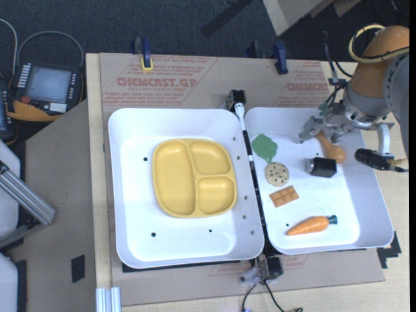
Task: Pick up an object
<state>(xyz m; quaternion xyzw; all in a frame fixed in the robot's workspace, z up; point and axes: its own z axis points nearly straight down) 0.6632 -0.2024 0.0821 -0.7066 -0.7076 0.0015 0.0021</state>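
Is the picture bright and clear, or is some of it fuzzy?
Camera view: bright, even light, soft shadows; the white bins look nearly washed out. The yellow tray and carrot are sharp. The hand is less crisp, so its fingers are hard to read.

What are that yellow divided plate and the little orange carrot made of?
The yellow three-compartment plate looks like moulded plastic: one even colour, smooth rounded ridges, a soft sheen. The orange carrot with a green top is probably a plastic toy, given its uniform colour and smooth surface, though rubber can't be ruled out.
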